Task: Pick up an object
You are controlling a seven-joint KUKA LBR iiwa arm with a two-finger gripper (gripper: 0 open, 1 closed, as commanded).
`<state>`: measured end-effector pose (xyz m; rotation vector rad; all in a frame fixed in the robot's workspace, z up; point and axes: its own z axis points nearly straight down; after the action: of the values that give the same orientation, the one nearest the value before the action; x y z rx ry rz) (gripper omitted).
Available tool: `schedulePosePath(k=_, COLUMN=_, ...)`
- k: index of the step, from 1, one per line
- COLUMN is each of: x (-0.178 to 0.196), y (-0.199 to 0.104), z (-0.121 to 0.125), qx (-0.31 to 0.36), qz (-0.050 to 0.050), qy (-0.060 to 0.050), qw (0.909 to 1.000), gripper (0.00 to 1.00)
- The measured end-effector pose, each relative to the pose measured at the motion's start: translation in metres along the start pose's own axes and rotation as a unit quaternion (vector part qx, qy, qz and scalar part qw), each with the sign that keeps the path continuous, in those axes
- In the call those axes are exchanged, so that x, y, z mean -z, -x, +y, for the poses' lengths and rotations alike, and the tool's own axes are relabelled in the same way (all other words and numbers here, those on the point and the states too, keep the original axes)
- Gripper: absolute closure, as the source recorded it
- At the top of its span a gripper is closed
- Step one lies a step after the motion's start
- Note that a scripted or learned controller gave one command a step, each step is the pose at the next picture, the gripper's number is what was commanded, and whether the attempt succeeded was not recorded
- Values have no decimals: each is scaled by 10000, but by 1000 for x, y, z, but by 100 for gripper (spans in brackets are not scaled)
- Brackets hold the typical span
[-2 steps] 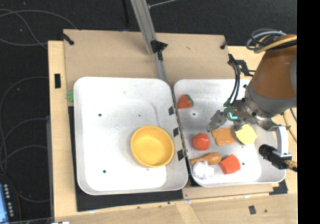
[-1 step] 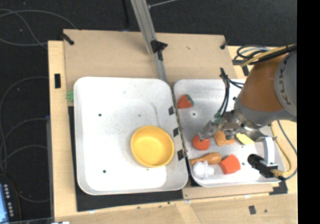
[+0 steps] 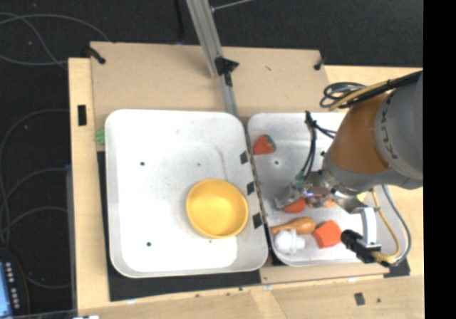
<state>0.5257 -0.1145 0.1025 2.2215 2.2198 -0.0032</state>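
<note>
The arm (image 3: 370,143) reaches into the right bin (image 3: 285,129), and its bulk hides much of that bin's right side. The gripper (image 3: 308,195) sits low over an orange-red piece (image 3: 293,204), partly covered; its state cannot be told. Nearby lie an orange block (image 3: 327,233), a white-capped wooden tool (image 3: 291,232) and a strawberry-like toy (image 3: 264,144). A yellow bowl (image 3: 216,208) sits in the left bin (image 3: 142,139).

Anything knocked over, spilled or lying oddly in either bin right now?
Nothing stands out. The yellow bowl sits upright in the left bin; the small items in the right bin lie loose but inside it, with the gripper low among them.
</note>
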Motion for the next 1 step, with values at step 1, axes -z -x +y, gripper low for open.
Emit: schedulePosePath(k=1, x=14, y=1, z=2, qx=-27, qz=6, qy=33, qw=10000, gripper=100)
